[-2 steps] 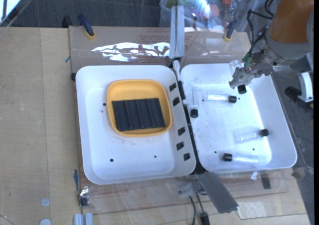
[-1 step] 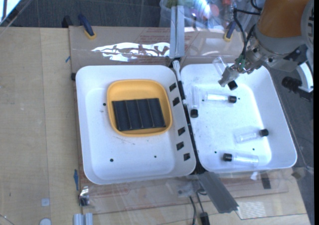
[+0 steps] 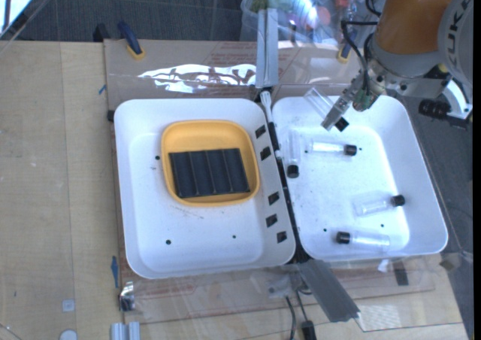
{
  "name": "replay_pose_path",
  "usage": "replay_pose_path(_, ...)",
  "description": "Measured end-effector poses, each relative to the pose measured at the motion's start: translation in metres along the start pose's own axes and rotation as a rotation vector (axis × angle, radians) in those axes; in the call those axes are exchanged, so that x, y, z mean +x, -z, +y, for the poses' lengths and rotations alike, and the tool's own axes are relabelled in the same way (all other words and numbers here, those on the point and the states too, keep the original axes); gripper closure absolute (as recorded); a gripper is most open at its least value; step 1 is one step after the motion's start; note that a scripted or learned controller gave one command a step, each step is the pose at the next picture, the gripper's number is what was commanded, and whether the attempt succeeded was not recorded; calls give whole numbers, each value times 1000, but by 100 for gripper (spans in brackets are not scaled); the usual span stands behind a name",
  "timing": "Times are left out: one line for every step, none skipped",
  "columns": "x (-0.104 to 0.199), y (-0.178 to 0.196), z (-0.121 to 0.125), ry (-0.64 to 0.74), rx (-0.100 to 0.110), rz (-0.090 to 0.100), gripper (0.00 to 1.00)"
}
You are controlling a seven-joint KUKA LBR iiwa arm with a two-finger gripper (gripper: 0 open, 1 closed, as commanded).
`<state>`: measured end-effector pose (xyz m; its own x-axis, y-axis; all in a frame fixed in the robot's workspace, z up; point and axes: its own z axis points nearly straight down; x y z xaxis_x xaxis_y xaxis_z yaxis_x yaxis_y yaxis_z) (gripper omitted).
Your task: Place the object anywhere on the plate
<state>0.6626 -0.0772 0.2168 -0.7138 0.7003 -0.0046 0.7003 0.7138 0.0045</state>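
Gripper [image 3: 340,114] hangs above the far part of the right bin [image 3: 421,180], tilted, with a clear vial [image 3: 321,101] at its tip. The vial looks pinched between the fingers, black cap end lowest, clear body angled up and away; the grip is small in frame, so this is a best reading. Probably carried high to clear the divider between the bins.

Below and just toward the camera from the fingers: a capped vial [image 3: 331,149] lying flat. Further toward the camera and right: another vial [image 3: 376,203] with a dark cap. Nearest the bin's front wall: a third vial [image 3: 363,239]. One more lies along the left wall, below-left of the fingers [image 3: 291,156]. All loose, well apart.

Left bin [image 3: 135,180], well to the left of the fingers, holds the yellow plate [image 3: 174,139], with a dark ribbed insert [image 3: 209,173] in its middle. No vial on it yet.

Judgement: transfer step, drop still pending; thin grip could slip.
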Motion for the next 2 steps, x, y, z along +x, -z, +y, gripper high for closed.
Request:
replay_pose_path(22, 15, 18, 293, -2, -1, 100)
replay_pose_path(22, 15, 18, 293, -2, -1, 0)
